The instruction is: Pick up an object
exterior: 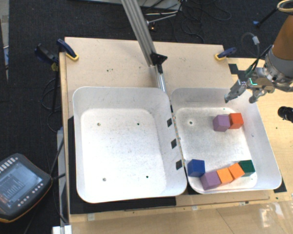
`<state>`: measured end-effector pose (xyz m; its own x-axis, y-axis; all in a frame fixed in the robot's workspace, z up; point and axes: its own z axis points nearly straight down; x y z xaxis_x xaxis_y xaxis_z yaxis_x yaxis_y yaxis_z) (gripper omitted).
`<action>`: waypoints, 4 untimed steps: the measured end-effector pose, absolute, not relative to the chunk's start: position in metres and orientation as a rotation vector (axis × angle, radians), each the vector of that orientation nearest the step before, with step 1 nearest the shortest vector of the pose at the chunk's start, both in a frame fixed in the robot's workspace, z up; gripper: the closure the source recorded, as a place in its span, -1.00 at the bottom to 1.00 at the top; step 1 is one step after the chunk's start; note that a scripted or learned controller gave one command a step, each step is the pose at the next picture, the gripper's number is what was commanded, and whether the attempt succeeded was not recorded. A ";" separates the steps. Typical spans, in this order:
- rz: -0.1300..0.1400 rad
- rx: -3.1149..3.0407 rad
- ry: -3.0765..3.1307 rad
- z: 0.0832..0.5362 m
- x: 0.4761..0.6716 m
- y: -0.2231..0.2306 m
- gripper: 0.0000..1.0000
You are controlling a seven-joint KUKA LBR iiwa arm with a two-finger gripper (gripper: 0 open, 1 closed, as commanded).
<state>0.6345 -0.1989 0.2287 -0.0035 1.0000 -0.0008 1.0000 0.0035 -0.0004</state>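
Hovering over the right bin's (263,145) far right corner, the jaws (242,94) stand open with nothing between them. Just below them lie a purple block (221,123) and an orange block (236,120), touching. Along the near edge sit a blue cube (196,167), then purple, orange and green blocks (227,173) in a row.

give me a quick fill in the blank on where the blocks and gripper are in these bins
1. All the blocks lie in the ____ bin of the camera view.
2. The purple block near the bin's middle touches an ____ block.
3. The row at the near edge runs blue block, purple, orange, then ____.
4. The gripper hangs above the bin's ____ right corner, its fingers open.

Missing words: right; orange; green; far
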 end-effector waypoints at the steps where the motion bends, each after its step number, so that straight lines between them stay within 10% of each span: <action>1: -0.005 2.222 2.227 0.165 0.635 -0.195 -1.00; 3: 0.014 2.206 2.208 0.119 0.633 -0.201 -1.00; 4: 0.029 2.197 2.212 0.130 0.637 -0.196 1.00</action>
<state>0.6370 -0.1961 0.1305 -0.0066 1.0000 -0.0041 0.9995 0.0068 0.0300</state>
